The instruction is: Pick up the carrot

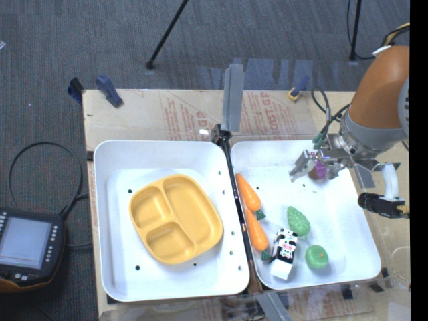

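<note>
Camera view: your tool [314,168] hangs upper right of the frame, gripping a small purple thing [319,170], while two carrots [249,192] lie lower centre.

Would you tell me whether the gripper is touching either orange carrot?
Apart: the camera view shows bare white bin floor between the gripper and the orange carrots.

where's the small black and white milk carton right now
The black and white cow-print milk carton lies near the front edge of the right white bin, between the lower orange carrot and the round green fruit.
</note>
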`<action>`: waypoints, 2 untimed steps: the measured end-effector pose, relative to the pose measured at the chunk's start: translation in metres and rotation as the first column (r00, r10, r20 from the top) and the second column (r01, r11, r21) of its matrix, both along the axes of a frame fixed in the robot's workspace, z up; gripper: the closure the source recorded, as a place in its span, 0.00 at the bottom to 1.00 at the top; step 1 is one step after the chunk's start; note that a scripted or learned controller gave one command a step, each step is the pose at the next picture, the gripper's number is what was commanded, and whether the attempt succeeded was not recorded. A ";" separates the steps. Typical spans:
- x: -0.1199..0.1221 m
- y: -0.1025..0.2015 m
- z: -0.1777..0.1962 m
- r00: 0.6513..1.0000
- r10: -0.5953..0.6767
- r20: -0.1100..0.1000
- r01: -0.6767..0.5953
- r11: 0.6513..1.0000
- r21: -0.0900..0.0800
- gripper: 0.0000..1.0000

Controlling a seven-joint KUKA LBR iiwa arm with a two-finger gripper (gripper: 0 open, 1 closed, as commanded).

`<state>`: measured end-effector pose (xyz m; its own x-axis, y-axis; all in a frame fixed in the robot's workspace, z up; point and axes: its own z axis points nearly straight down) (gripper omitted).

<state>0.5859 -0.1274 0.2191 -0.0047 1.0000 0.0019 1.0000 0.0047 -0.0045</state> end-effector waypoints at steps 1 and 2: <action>-0.014 0.049 -0.092 1.000 0.007 -0.010 -0.007 1.000 0.001 0.00; -0.096 0.042 -0.133 0.999 -0.046 -0.002 0.046 0.999 -0.005 0.00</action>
